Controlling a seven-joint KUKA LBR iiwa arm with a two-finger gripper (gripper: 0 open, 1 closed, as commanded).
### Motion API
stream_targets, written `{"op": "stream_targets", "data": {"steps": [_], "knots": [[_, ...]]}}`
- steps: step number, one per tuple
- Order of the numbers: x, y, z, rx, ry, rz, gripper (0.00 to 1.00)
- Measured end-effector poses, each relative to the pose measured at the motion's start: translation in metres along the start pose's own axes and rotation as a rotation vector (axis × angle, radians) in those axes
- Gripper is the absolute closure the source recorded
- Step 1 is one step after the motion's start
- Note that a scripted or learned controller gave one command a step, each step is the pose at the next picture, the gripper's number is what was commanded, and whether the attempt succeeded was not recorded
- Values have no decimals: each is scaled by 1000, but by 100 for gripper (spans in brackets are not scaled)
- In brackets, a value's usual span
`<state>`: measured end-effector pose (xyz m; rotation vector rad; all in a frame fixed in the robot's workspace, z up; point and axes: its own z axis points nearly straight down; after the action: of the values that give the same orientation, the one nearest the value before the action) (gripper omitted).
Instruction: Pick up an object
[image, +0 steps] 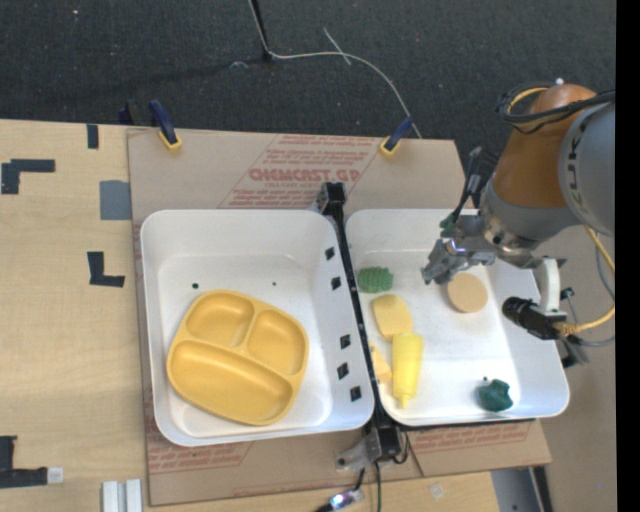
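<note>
The right bin holds several toy foods: a green broccoli piece, a pale yellow slab, a yellow corn cob, a tan round cookie and a dark green piece. My gripper hangs over the upper part of this bin, just left of and above the tan cookie. Nothing shows between its fingers.
The left bin holds a yellow divided plate. A black divider runs between the bins. Blue and yellow clamps pin the cardboard at the back. The grey arm with its orange band fills the upper right.
</note>
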<state>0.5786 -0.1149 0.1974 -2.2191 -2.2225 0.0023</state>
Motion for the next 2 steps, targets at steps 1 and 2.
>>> {"op": "stream_targets", "data": {"steps": [1,2], "knots": [[0,1,-13,4,1,-1,100],[44,-5,-7,7,2,-4,100]]}}
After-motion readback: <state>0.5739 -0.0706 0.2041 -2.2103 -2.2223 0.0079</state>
